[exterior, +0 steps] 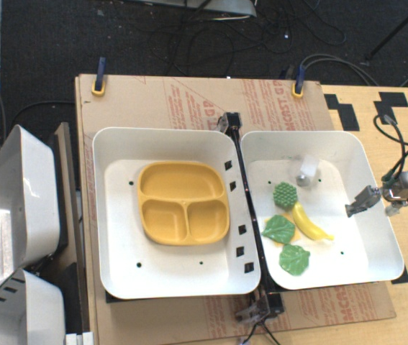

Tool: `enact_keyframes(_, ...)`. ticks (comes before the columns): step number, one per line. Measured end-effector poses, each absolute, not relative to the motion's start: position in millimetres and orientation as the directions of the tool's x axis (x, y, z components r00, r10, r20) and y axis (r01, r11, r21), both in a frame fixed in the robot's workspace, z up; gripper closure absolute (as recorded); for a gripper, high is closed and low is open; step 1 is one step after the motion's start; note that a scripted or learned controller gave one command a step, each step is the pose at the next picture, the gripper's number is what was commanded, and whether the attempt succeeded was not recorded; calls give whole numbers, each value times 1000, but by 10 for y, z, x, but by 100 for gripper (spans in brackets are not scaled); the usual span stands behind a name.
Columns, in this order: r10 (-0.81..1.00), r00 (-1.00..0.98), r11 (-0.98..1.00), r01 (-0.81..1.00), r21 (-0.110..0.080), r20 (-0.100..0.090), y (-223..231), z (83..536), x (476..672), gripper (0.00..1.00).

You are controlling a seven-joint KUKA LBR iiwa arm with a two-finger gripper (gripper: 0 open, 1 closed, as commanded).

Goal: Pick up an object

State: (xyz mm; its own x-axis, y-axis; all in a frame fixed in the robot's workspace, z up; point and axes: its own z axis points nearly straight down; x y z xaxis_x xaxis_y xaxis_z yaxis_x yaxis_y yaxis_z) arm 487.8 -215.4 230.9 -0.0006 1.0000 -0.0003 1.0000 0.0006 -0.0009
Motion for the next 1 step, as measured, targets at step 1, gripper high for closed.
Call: enact_keyframes(1,1000,2,-2,1000,-4,1,-2112,1823,4792,0)
